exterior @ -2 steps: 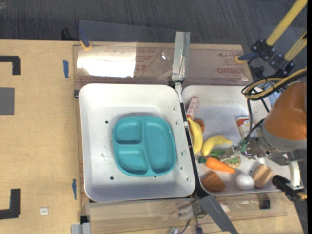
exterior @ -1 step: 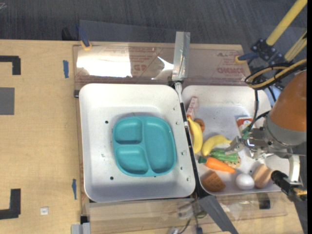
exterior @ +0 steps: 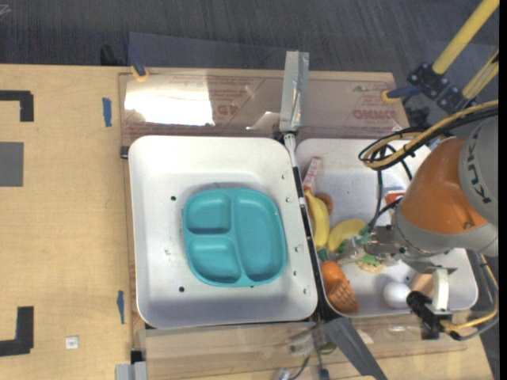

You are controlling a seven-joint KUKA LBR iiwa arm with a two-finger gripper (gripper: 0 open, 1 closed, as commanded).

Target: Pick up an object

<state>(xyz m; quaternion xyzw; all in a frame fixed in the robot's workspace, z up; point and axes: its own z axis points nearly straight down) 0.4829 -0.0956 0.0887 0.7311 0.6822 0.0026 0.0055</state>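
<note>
The objects to be picked are crowded along the left wall of the right bin (exterior: pixel 467 291), in the lower right of the frame: a yellow banana (exterior: pixel 319 217) lying lengthwise against the wall, a second yellow banana-like piece (exterior: pixel 345 231) just beside it, an orange carrot-shaped toy (exterior: pixel 339 285) below them, a white egg-like ball (exterior: pixel 395 294) further right, and a pinkish stick-shaped item (exterior: pixel 311 171) at the top. The gripper (exterior: pixel 372 248) is seen low over this cluster, near the second yellow piece, under the orange band of the arm (exterior: pixel 444 200). Whether its claw is apart or together cannot be told, since the wrist hides it, and nothing is visibly held.

A miss is judged likely here: the pieces touch each other and the wall, so one finger could land on top of a fruit, or two things could be pinched and slip. The left bin (exterior: pixel 150 212), at centre frame, carries a teal divided plate (exterior: pixel 235 236).
</note>
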